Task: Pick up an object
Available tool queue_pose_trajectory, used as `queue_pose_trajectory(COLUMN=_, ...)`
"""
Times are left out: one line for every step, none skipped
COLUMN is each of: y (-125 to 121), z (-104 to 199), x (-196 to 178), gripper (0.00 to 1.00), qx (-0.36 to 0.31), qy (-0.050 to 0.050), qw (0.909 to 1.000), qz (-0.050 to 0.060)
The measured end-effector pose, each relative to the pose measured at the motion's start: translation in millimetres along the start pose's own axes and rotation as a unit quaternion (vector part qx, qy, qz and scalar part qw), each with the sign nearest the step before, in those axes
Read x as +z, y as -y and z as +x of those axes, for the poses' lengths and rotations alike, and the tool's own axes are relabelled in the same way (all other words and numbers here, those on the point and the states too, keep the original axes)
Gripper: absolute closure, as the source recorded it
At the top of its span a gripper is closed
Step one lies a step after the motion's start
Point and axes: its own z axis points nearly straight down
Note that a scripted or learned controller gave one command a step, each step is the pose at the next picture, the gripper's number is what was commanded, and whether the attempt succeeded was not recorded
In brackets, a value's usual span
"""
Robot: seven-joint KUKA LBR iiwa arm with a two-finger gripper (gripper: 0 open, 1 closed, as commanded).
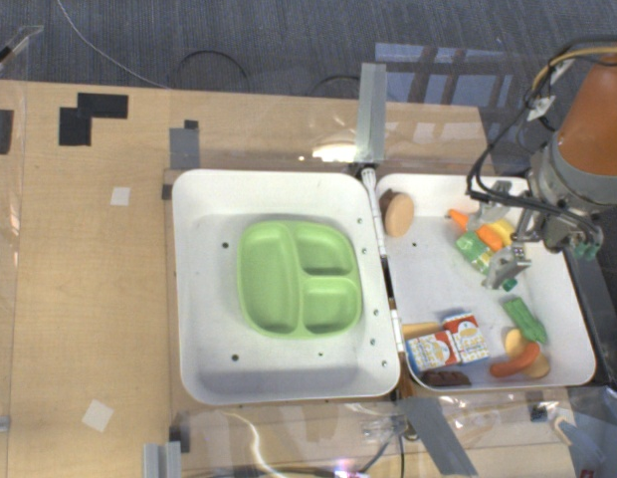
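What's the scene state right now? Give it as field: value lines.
left bin: holds a green divided tray
right bin: holds small food items
far corner: tan round item by the divider
near edge: small carton, green pickle, red-orange items
end effector: low over the right bin, beside an orange-and-green cluster
grasp: cannot tell

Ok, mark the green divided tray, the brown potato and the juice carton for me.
green divided tray (279, 287): camera view, on its long left compartment.
brown potato (398, 213): camera view, on its middle.
juice carton (466, 339): camera view, on its printed front face.
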Motion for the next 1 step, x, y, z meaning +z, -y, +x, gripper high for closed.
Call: queue_pose_trajectory(y=37.3, z=-5.8, x=142.8, gripper=0.00, qx=-0.070, qy=-0.007, qw=0.9975, qz=-0.002)
